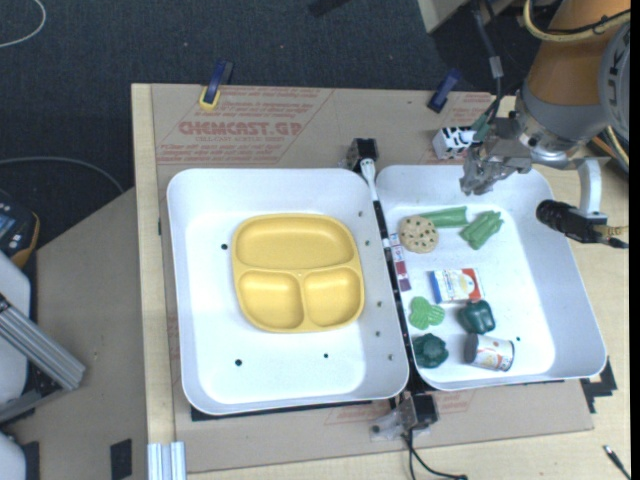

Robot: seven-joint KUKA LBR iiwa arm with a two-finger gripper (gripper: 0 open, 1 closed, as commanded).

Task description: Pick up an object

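The tool (484, 176) is seen at the far edge of the right bin (580, 298), hanging above its back wall; whether it is wide or narrow cannot be told from this slant, and nothing is seen held in it.

A miss is judged likely if it is lowered where it stands, since the bin wall lies under it and could be struck. A double catch is also a risk, as the nearest things lie close together.

Just in front of the tool a green bean pod (481, 228) is found, with a longer green piece (437, 217) and a cookie (417, 233) beside it. A small carton (457, 285) lies further forward.
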